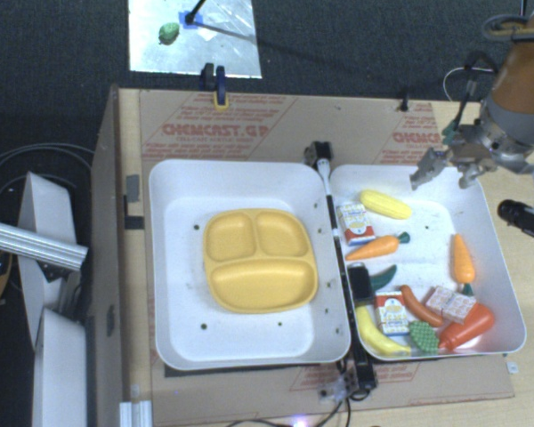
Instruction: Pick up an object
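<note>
Hand (pixel 444 169): above the far edge of the right bin (pixel 507 265), two fingers spread apart, nothing between them.

Right bin, contents: yellow corn (pixel 384 205) nearest the hand; small box (pixel 355 222) and carrot (pixel 374 246) just beside the divider; second carrot (pixel 463 258) alone near the right wall; crowded near corner with banana (pixel 375 330), sausage (pixel 418 303), green piece (pixel 422 337), red pepper (pixel 467 326), and further small boxes touching one another.

Left bin (pixel 173 265): yellow divided plate (pixel 258 260) only.

Risks, judged:
- Corn and carrots are rounded and smooth; a closing off-centre would likely squeeze them out sideways.
- Near-corner pile: fingers may land on two items at once, or push a neighbour and take nothing.
- Items against the divider or wall leave little room for a finger on that side.
- Second carrot looks the cleanest target, being well apart from the others.
</note>
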Available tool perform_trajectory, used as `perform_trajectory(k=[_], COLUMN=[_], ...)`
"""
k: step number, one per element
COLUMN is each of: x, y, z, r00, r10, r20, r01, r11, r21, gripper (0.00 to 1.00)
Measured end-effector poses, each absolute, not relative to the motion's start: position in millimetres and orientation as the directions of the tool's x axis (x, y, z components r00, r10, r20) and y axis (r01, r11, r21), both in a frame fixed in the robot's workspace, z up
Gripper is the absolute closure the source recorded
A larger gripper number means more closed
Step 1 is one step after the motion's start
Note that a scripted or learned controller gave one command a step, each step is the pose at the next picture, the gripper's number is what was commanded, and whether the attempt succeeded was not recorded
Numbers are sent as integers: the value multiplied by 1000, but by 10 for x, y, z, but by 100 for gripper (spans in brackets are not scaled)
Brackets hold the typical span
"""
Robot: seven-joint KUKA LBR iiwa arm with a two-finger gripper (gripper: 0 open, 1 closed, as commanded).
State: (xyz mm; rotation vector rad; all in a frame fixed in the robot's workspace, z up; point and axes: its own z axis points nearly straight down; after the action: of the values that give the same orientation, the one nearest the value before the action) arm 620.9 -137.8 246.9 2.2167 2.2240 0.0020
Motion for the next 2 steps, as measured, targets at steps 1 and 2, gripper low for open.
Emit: perform_trajectory(k=[1, 2], x=[5673, 4985], y=[-1431, -1488], z=[1761, 842], r00=[-1, -1], r10=[1000, 1000], r20=[0, 0], r01=[1000, 1000], r11=[1, 1], r21=[-1, 0], gripper=[0, 0])
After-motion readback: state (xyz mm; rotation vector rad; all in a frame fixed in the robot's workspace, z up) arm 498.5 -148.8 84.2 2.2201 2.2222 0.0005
